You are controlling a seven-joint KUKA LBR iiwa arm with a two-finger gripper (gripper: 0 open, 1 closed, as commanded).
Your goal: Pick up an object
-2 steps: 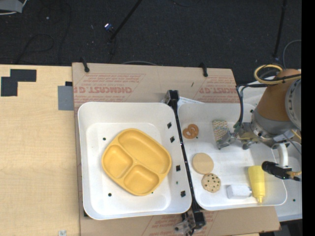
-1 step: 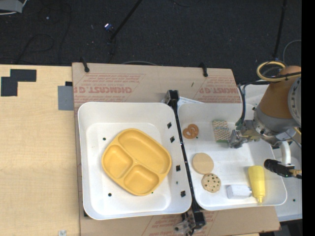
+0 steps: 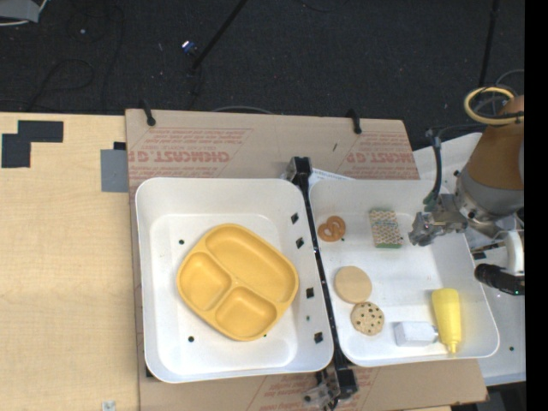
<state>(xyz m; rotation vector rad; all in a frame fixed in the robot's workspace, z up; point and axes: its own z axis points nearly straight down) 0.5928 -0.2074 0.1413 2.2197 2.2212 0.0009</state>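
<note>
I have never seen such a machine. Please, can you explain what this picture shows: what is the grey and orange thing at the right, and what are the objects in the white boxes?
One camera looks down at a slant on two shallow white bins. The grey and orange thing is a robot arm; its gripper hangs over the right bin. Nothing is visibly held. The left bin holds a yellow divided tray. The right bin holds a pretzel, a patterned sponge, a tan disc, a chocolate chip cookie, a yellow bottle and a small white block.
</note>
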